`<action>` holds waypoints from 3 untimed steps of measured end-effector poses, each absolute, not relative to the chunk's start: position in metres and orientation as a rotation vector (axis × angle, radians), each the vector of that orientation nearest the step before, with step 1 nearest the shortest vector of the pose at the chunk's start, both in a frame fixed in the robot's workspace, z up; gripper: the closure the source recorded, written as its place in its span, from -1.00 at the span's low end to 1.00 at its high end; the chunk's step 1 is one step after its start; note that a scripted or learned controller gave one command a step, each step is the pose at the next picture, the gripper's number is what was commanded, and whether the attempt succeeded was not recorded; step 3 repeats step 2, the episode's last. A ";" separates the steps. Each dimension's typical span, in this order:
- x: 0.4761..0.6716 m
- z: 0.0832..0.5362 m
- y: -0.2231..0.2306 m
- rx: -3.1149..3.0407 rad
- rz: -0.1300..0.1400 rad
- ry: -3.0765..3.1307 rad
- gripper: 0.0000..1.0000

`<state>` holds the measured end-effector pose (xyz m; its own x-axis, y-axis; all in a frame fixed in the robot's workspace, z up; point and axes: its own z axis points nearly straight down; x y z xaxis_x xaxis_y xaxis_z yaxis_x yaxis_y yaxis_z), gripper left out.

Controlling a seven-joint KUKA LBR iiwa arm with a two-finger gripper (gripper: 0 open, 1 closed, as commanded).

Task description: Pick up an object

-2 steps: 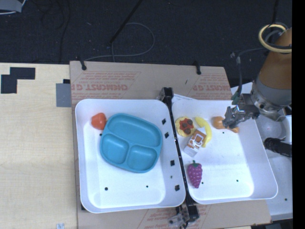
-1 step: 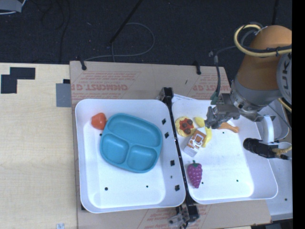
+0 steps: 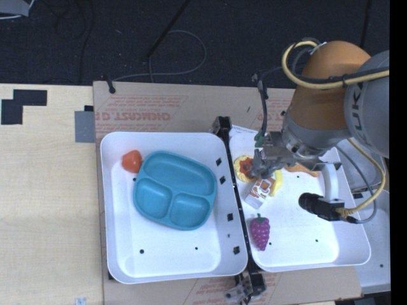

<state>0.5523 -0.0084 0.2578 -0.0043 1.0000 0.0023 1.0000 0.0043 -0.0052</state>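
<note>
My gripper (image 3: 262, 168) hangs low over the left part of the right bin (image 3: 318, 250). Directly under and in front of it lies a small white and orange carton (image 3: 259, 192), tilted. A yellow and red toy (image 3: 243, 166) sits just left of the gripper, and an orange piece (image 3: 304, 168) pokes out from behind the wrist on the right. A bunch of purple grapes (image 3: 259, 231) lies further front in the same bin, apart from the gripper.
The left bin (image 3: 159, 259) holds a blue divided plate (image 3: 174, 190) and a small orange-red fruit (image 3: 131, 161) at its back left corner. A black divider (image 3: 233, 196) separates the two bins. The arm's bulk covers the right bin's back right.
</note>
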 end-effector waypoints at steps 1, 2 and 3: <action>0.545 0.259 0.041 -2.212 0.003 -2.224 1.00; 0.540 0.241 0.088 -2.213 0.007 -2.222 1.00; 0.540 0.241 0.088 -2.213 0.007 -2.222 1.00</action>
